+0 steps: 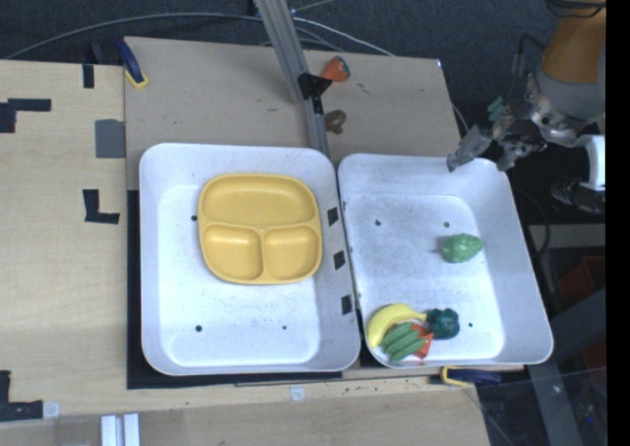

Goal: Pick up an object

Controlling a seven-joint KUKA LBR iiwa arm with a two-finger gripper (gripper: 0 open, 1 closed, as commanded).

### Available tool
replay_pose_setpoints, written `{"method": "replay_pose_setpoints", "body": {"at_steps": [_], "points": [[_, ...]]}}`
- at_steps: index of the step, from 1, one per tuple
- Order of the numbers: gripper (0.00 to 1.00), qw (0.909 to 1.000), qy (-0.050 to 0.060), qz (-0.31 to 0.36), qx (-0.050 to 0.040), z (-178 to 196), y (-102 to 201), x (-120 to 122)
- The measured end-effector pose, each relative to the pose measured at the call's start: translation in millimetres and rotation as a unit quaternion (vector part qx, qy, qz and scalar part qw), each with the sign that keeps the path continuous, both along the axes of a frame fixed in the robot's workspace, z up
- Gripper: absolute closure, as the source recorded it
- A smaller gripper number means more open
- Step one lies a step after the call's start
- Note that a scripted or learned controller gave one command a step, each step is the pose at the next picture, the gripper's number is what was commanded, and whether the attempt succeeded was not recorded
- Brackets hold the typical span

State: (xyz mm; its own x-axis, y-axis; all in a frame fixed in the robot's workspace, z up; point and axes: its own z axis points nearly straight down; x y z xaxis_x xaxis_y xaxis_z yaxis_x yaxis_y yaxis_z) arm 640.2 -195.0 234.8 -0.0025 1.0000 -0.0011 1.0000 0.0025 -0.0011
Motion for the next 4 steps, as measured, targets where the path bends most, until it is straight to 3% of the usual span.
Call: {"method": "replay_pose_setpoints", "body": {"at_steps": [1,3,4], "points": [[0.00,1.0000,0.000,0.000,-0.0002,0.0,-0.1,-0.1],[0.00,1.0000,0.004,0.000,0.0009,-125.7,-4.0,4.0],[0.00,1.0000,0.001,0.000,-0.0003,-147.5,-2.8,3.7]]}}
